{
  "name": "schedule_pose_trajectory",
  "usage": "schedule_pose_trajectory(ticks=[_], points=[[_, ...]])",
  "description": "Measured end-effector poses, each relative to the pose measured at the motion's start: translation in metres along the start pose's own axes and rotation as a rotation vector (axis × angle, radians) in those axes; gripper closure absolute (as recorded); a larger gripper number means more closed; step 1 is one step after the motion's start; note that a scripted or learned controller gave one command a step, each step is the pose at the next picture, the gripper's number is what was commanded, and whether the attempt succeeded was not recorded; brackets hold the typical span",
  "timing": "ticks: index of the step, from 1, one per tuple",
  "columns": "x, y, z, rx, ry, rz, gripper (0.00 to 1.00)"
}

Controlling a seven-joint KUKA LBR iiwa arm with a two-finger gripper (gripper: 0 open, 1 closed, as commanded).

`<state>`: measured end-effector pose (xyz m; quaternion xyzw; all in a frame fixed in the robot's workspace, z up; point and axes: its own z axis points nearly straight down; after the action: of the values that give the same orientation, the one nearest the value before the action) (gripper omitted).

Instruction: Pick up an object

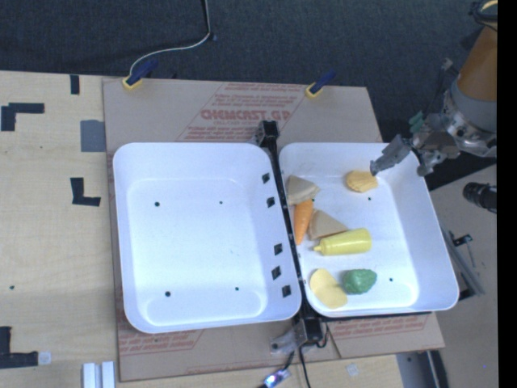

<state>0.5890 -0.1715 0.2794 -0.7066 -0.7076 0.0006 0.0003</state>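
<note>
Yellow bottle [344,242] lying flat, mid right bin, beside carrot [302,221]

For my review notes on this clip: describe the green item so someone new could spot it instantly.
Look in the right-hand white bin, at its near edge. The green lumpy object lies there, beside a pale yellow round piece and below the yellow bottle. It is the one green thing in the bin.

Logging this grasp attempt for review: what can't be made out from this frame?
- Gripper: too small and blurred in the camera view to judge its fingers, or whether it touches the yellow piece.
- Arm: cut off by the right edge.
- Beige wedges: partly overlapped by the carrot; identity unclear.
- Green item: too small to identify.
</note>
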Motion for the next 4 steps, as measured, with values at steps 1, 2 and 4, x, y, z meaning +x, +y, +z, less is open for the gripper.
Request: schedule_pose_trajectory(ticks=[1, 2, 4], points=[[-0.024, 0.081, 0.169, -0.001, -0.002, -0.003, 0.0], [0.03, 0.079, 0.197, 0.002, 0.001, -0.004, 0.0], [0.003, 0.08, 0.195, -0.001, -0.001, 0.0, 0.0]])
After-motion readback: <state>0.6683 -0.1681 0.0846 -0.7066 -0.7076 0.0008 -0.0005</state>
